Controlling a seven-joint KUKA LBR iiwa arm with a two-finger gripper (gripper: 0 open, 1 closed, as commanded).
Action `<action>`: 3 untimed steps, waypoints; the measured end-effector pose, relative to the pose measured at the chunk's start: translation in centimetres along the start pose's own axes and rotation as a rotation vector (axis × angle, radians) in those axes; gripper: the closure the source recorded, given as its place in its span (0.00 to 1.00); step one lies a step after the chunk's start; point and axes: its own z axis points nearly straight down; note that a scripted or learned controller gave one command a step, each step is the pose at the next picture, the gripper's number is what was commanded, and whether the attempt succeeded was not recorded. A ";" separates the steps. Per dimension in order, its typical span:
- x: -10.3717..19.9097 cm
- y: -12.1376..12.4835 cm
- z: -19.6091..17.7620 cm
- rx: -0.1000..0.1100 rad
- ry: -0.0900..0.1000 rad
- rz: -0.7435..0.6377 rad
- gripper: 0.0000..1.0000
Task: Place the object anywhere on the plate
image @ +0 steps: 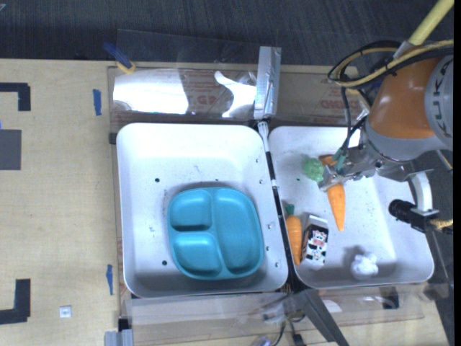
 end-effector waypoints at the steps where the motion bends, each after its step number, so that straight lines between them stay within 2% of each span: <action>1: 6.8 3.9 -0.8 0.001 0.000 -0.050 1.00; 2: 14.5 0.2 0.1 0.006 0.002 -0.035 1.00; 3: 14.2 0.2 0.0 0.006 0.000 -0.030 0.00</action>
